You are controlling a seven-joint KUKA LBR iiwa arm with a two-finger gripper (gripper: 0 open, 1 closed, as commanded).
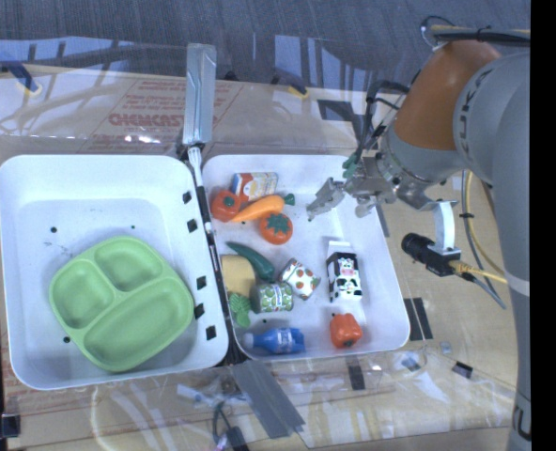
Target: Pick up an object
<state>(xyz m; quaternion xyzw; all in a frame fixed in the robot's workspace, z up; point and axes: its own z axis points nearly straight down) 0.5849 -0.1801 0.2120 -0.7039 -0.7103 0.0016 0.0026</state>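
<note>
My gripper (339, 201) hangs over the upper right part of the right bin (395, 294), fingers apart with nothing between them. It is above bare bin floor, right of an orange carrot (259, 209) and above a cow-patterned milk carton (344, 276). Around the carrot lie a small juice carton (253, 184), an orange-red tomato (224, 205) and a red tomato (276, 229). Lower down are a dark green pepper (250, 256), a yellow block (238, 273), a green can (273, 297), a spotted white box (300, 278), a red pepper (346, 329) and a blue bottle (278, 339).
The left bin (34, 186) holds a green divided plate (123, 299) in its lower half. A grey divider bar (199, 92) runs up between the bins at the back. Bare floor lies in the right bin's upper right corner.
</note>
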